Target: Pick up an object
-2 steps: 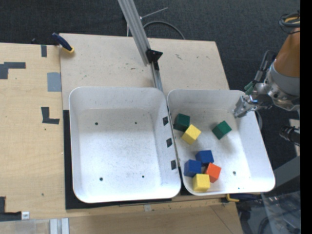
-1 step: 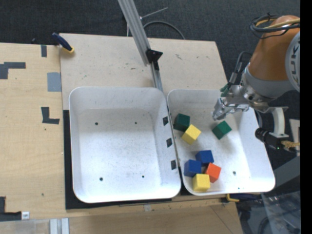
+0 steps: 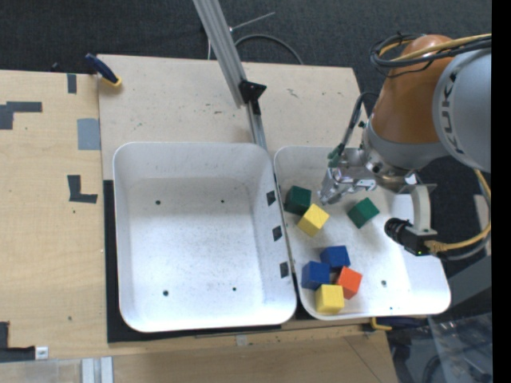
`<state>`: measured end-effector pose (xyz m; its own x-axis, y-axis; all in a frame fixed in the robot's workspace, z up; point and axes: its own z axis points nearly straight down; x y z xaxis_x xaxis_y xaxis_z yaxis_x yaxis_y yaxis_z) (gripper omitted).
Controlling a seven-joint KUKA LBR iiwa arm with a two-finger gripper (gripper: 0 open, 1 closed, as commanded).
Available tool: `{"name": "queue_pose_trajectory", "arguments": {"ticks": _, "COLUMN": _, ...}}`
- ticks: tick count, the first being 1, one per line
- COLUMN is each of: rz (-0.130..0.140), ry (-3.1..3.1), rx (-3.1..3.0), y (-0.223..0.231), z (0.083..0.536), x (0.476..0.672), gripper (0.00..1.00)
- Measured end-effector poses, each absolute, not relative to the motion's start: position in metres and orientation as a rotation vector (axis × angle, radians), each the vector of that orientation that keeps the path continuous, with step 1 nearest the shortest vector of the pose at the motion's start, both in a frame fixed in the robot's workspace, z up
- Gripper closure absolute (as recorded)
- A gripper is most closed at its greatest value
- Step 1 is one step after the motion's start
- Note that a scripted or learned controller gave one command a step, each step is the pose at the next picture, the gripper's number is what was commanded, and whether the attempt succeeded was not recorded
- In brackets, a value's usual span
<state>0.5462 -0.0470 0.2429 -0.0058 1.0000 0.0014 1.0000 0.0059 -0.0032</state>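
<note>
Plywood bench [image 3: 48,238] bears white bins [image 3: 196,156]; dark floor [image 3: 96,14] behind.

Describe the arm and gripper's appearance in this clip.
The arm is grey with a broad orange band above the wrist and dark lettering on its side. Yellow and black cables loop around it. The gripper is a small silvery metal unit with two thin fingers.

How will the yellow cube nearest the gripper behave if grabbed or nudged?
The yellow cube looks rigid with flat faces, so it will probably slide, not roll. It sits corner-on beside the dark green cube, so the gripper may twist it. It looks small and likely light, so a nudge could skid it across the bin.
</note>
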Motion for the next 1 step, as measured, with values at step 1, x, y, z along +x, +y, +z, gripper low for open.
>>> {"name": "queue_pose_trajectory", "arguments": {"ticks": 1, "rz": 0.002, "ry": -2.226, "rx": -2.213, "y": 0.0027, "z": 0.2309, "x": 0.5405, "gripper": 1.00}}
